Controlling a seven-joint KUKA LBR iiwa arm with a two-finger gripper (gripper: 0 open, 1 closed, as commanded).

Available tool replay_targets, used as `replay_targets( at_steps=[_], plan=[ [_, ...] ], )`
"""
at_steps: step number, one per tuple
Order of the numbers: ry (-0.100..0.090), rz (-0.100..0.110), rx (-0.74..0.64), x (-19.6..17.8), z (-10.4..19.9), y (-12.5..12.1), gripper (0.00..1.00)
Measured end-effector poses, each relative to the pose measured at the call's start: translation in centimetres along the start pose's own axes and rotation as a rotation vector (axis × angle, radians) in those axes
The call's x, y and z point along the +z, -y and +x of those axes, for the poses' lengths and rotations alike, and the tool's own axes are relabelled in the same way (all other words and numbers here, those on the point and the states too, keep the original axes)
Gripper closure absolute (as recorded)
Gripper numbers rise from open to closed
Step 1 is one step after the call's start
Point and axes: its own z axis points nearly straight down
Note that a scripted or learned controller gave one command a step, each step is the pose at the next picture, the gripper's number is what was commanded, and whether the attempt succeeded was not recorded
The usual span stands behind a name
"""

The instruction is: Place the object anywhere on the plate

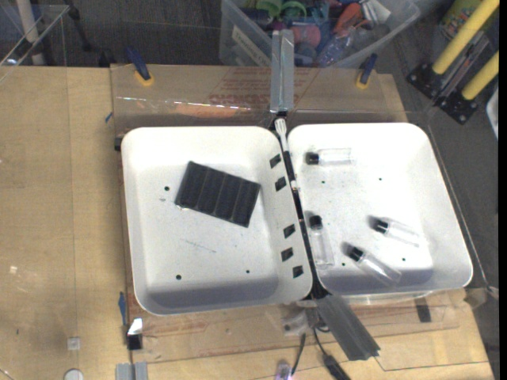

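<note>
So nearest the camera in the right bin point(444, 236) there's a clear vial point(369, 261) with a black cap, another one point(396, 229) just behind it, a third point(318, 240) along the divider, and a fourth point(329, 157) at the far end. The plate point(218, 193), a dark ribbed rectangle, sits tilted in the left bin point(150, 275). Can't tell the pincer's state, so any vial has to travel leftward over the divider.
</note>
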Motion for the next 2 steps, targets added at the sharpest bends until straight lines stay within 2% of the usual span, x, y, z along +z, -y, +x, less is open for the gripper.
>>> replay_targets(
  at_steps=[1, 2],
  plan=[
    [0.002, -0.007, -0.559, -1.3, -0.3, 0.3, 1.0],
    [0.005, -0.01, -1.113, -1.3, 1.3, -5.1, 1.0]
  ],
)
